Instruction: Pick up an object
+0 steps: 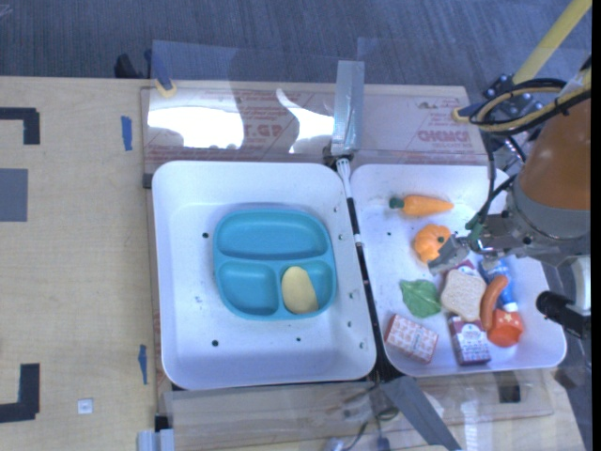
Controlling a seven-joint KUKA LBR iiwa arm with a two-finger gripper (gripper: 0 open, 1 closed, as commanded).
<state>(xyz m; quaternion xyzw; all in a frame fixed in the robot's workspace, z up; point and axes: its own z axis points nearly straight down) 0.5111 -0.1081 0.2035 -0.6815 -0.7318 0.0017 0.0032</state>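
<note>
The right bin (379, 192) holds an orange carrot (424, 205), a small orange pumpkin-like toy (430, 241), a green leaf (422, 297), a slice of toast (462, 294), a red sausage (491, 301), a red and blue bottle (505, 325), a pink patterned box (411, 337) and a purple box (470, 340). My gripper (458, 249) hangs low over this bin, between the pumpkin toy's right side and the top edge of the toast. The wrist hides what lies directly under it.
In the left bin (178, 280) a blue divided tray (272, 222) carries a yellow lemon-like item (299, 289) in its lower right compartment. A grey divider bar (346, 111) and clear panels stand behind the bins. Cables (507, 101) loop at the upper right.
</note>
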